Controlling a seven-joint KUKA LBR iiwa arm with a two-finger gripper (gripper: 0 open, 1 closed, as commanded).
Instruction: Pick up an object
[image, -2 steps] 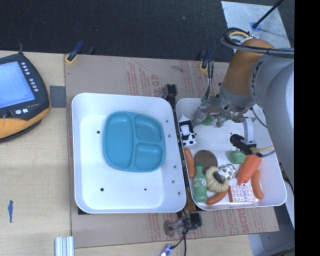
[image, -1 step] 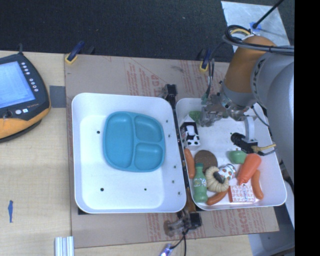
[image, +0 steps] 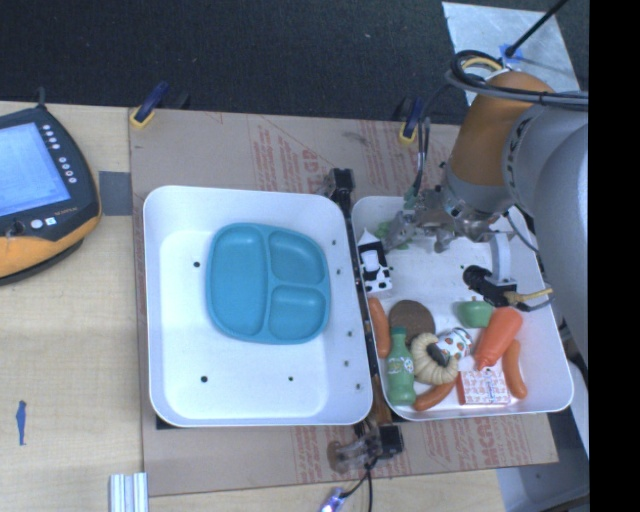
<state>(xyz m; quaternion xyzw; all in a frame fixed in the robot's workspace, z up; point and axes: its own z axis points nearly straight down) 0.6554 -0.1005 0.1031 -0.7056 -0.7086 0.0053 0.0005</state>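
Note:
My gripper (image: 428, 224) hangs over the far left part of the right bin (image: 556, 398), below the orange wrist band (image: 490, 130). Several toy foods lie in that bin. A black and white toy (image: 373, 266) sits just left of and below the gripper. Nearer the front are a brown disc (image: 410, 317), a green bottle (image: 400, 369), a ring-shaped pastry (image: 437, 359), an orange carrot (image: 498, 338), a green piece (image: 473, 313) and a red and white box (image: 484, 387). Nothing can be seen held in the gripper.
The left bin (image: 180, 390) holds a blue divided plate (image: 268, 282). A teach pendant (image: 40, 190) lies on the bench at far left. Blue clamps (image: 150, 101) (image: 408, 121) grip the cardboard's far edge. The arm's grey body (image: 560, 190) covers the right bin's far right corner.

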